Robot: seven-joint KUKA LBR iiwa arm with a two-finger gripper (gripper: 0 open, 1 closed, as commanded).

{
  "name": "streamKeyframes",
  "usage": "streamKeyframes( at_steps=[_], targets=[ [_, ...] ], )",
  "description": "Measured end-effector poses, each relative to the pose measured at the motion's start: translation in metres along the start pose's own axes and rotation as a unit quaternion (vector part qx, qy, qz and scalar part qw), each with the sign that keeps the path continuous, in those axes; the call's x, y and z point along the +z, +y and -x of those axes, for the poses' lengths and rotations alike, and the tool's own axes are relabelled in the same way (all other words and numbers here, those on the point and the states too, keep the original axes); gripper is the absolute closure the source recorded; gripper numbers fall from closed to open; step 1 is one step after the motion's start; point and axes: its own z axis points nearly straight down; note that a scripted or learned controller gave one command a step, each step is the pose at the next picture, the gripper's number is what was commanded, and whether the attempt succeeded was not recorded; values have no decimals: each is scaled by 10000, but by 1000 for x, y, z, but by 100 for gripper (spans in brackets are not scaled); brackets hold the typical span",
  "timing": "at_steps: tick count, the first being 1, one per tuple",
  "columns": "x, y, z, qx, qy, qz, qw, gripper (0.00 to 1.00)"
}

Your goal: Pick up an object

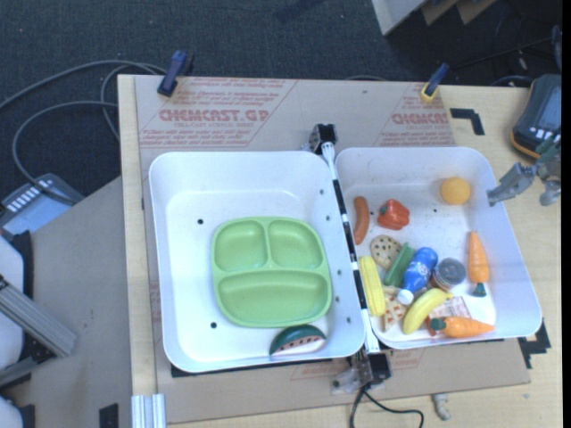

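The right bin (500,230) holds a heap of toy foods: an orange ball (455,190), a red pepper (393,213), a sausage (359,218), a cookie (385,250), a blue bottle (418,270), a corn cob (371,285), a banana (422,308) and two carrots (478,257) (464,327). My gripper (525,190) hangs at the bin's right rim, up and to the right of the orange ball. It is open and holds nothing.
The left bin (178,239) carries a green divided plate (270,270) and a watermelon slice (299,339) by its front rim. A black clamp (323,135) joins the bins at the back. Blue (173,72) and yellow (434,82) clips pin the cardboard sheet.
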Motion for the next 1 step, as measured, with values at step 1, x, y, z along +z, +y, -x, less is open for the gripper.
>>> streamKeyframes(
  at_steps=[1],
  targets=[
    [97,32,2,-6,9,-14,10000,0]
  ],
)
